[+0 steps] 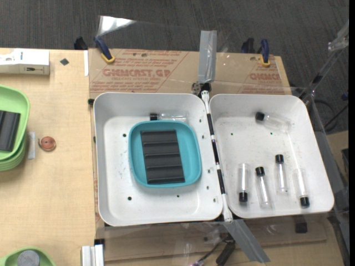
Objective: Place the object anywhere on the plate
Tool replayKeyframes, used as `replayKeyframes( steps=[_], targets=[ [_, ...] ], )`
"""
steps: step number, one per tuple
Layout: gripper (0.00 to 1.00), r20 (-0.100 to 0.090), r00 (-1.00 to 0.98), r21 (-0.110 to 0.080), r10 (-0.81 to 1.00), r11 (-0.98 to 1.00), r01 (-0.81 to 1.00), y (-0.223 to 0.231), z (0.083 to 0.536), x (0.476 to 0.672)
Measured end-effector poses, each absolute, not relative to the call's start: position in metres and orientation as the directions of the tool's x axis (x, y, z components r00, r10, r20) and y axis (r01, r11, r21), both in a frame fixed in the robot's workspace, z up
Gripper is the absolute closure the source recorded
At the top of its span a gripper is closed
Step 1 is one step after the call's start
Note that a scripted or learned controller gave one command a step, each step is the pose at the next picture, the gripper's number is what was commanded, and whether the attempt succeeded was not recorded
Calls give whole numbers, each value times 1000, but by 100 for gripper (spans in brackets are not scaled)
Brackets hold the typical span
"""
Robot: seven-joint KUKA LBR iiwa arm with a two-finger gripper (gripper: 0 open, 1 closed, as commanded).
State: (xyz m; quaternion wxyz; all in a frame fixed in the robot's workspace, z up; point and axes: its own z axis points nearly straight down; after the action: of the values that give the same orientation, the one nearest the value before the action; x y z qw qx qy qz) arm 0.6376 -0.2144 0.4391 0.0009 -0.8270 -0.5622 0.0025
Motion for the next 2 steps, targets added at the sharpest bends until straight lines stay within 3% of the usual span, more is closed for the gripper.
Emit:
replayKeyframes(
  steps=[2],
  targets=[
    [0,-3,368,-4,930,-368,930,-214,439,638]
  ],
)
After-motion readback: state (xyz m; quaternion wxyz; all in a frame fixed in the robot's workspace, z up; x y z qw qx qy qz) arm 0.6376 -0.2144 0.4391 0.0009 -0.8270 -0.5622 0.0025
